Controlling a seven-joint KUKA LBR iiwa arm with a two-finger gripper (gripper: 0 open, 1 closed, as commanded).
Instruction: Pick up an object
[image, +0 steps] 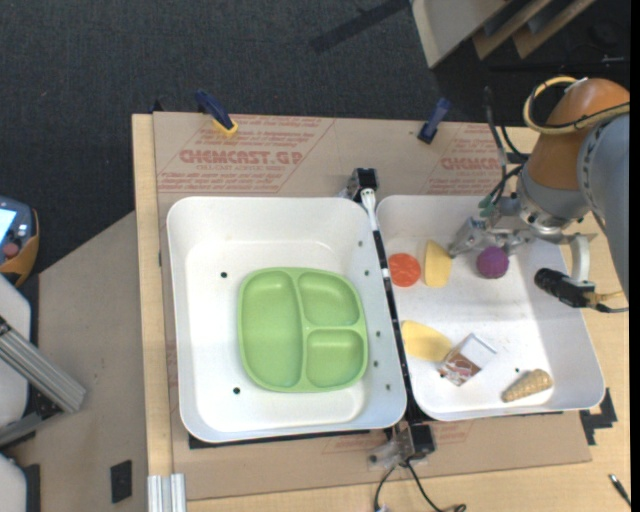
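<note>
Right bin (560, 380), upper right of frame: pincer (484, 238) low beside a purple ball (492, 262); whether released or clenched, cannot tell. Left bin (190, 300): green divided plate (300, 328).

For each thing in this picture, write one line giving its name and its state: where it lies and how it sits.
Green tray: flat in left bin.
Orange ball: right bin, beside yellow wedge.
Purple ball: by gripper.
Yellow piece: lying flat.
Packet: tilted.
Cone: on its side.
</note>
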